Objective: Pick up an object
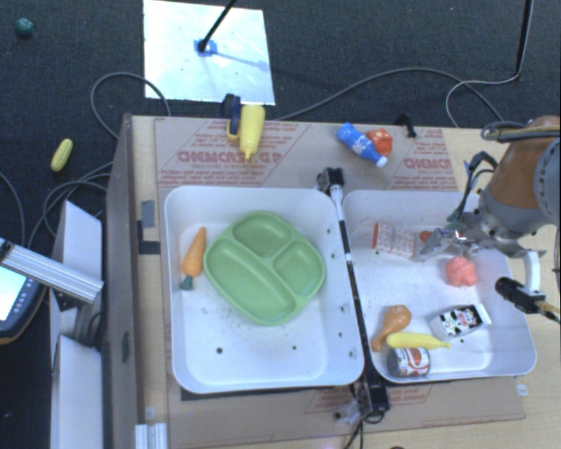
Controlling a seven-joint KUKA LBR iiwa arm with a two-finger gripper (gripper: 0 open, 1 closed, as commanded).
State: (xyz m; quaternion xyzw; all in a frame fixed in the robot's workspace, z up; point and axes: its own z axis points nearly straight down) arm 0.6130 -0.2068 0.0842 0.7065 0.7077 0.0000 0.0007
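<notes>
A yellow bottle (251,127) is lying on the brown cardboard (202,156) with red writing, behind the left bin. A blue bottle (359,145) is lying further right, touching a small orange thing (380,139). A shiny sheet (219,66) is sitting on the dark floor (70,79). A little yellow toy (61,154) and a tiny green ball (24,27) are lying there too, well apart.

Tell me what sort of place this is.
Probably a robotics lab's grasping test bench: a robot arm reaches over two white bins, one holding toy food like a carrot on a green tray's left, with loose cables around.
</notes>
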